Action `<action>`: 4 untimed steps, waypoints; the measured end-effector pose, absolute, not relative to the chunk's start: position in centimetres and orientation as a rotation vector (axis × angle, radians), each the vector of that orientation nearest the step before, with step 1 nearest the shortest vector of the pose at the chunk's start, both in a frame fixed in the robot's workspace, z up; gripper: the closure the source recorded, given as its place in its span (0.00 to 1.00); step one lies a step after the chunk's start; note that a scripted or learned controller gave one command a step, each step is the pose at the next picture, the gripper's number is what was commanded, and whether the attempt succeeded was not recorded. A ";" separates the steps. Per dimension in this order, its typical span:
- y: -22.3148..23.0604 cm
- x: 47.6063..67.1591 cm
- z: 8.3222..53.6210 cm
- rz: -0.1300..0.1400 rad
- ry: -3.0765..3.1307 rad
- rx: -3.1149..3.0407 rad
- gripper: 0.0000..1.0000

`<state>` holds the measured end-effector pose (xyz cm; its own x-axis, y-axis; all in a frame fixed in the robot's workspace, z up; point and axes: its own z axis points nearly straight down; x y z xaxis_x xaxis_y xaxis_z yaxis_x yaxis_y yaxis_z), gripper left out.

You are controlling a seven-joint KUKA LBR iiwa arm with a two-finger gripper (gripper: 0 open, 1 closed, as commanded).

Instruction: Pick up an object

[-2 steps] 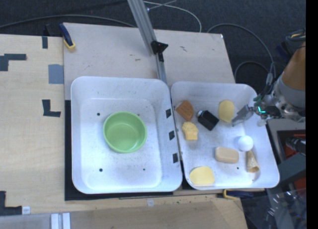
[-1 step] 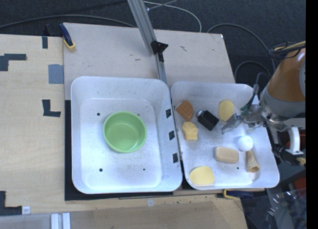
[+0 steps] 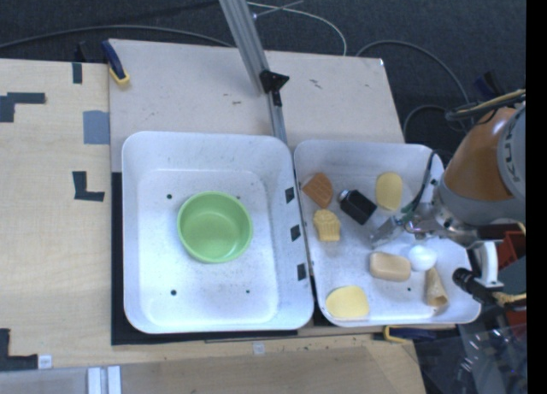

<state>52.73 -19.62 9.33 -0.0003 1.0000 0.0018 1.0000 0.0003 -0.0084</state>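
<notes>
Objects for picking sit in right bin (image 3: 367,151), gripper (image 3: 385,232) low among them.
Gripper tips btwn black block (image 3: 357,206) & tan block (image 3: 390,266), near white ball (image 3: 422,257); nothing seen btwn fingers, gap can't be told. Green bowl (image 3: 214,226) in left bin (image 3: 137,213).

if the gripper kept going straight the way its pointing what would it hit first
The gripper points toward the view's left, low over the right white bin. First in that line is probably the small black block, with the yellow crinkled food piece just beyond it. Height is hard to judge from above.
</notes>
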 end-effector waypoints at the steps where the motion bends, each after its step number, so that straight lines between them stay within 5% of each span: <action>1: -19.6 52.7 8.9 0.003 -2.222 -2.220 0.00; 2: -19.5 52.7 9.9 0.003 -2.222 -2.218 1.00; 4: -19.3 53.7 18.6 -0.002 -2.227 -2.221 1.00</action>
<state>53.68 -19.29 18.57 -0.0023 1.0000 -0.0015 1.0000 0.0023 0.0035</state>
